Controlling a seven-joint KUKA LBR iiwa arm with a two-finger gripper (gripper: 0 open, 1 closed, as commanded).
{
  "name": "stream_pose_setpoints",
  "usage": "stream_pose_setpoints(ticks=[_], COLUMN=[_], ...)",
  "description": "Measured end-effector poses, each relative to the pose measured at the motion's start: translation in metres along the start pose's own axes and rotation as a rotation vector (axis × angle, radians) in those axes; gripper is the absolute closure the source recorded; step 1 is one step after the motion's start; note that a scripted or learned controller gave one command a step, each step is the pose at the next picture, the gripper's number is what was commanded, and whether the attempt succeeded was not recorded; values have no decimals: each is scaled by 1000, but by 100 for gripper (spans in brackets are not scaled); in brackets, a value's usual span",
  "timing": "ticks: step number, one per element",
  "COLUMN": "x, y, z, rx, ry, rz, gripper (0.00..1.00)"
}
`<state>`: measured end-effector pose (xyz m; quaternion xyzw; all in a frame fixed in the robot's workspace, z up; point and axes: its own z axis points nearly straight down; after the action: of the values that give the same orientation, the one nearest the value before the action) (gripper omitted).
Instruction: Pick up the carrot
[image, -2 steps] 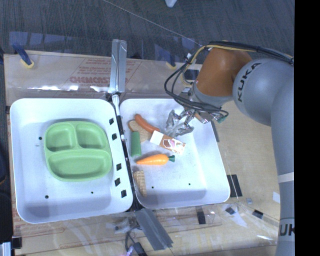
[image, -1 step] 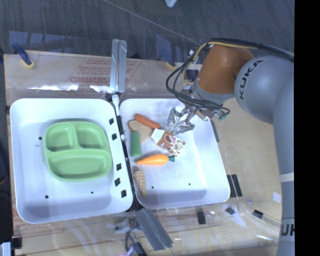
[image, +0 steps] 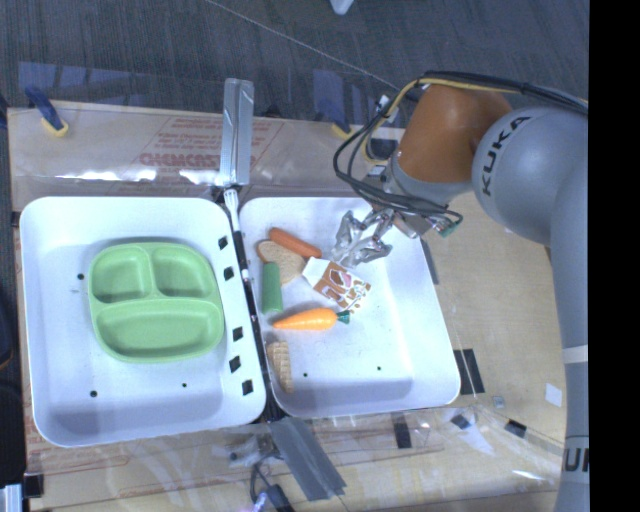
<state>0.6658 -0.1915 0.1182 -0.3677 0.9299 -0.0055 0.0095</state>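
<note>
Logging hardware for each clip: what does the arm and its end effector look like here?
The arm is a rounded grey body with an orange band above the wrist and dark "KUKA" lettering on the side. Black cables and one yellow cable loop around the wrist. The end effector is a metallic silver piece.

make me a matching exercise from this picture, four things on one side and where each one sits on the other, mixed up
Things:
1. carrot
2. green divided plate
3. green stick
4. gripper

Places:
A. in the left bin
B. along the right bin's left wall, upright in the view
C. above the right bin's upper right part, over the small printed packet
D. lying near the middle of the right bin, below the packet

Pairs: 1-D, 2-A, 3-B, 4-C
</note>
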Motion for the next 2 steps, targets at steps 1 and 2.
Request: stream_pose_setpoints(ticks=[1, 2], x=[-2, -3], y=[0, -1], z=[-9, -17], rx=[2, 4], ry=[-2, -5], rz=[-3, -5], gripper=[100, 100])
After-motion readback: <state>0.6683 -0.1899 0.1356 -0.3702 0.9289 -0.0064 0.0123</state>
